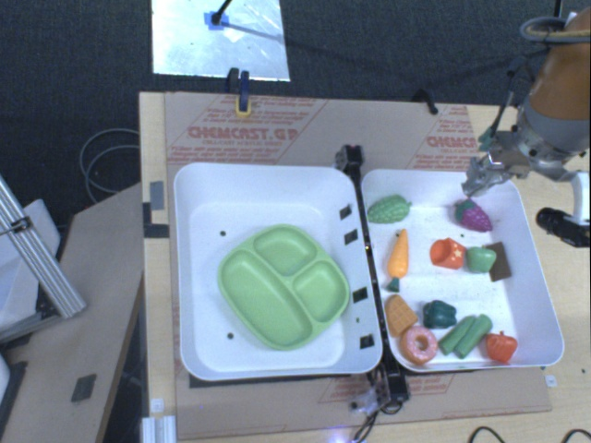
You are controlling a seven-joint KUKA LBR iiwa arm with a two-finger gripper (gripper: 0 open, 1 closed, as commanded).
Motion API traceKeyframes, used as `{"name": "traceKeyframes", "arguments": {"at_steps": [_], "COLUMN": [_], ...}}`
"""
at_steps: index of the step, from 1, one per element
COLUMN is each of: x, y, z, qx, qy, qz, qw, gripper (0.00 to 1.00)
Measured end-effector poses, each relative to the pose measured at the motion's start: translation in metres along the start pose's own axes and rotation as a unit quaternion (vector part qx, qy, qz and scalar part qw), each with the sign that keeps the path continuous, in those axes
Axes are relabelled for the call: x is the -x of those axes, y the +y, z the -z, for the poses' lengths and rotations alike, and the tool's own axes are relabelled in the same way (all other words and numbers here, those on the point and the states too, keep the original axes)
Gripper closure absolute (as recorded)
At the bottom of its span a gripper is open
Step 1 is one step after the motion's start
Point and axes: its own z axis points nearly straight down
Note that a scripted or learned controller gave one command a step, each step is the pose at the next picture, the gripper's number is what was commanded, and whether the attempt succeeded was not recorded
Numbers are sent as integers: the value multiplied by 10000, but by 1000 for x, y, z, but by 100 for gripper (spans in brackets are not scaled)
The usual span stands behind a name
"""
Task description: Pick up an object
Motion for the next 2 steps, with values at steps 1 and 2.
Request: {"name": "traceKeyframes", "arguments": {"at_steps": [1,2], "x": [-54,-99], "y": [-21,-41], "z": [-12,-21], "qx": [-14,-20], "qy": [6,3], "qz": [-1,-8], "qw": [10000,10000], "gripper": [100,100]}}
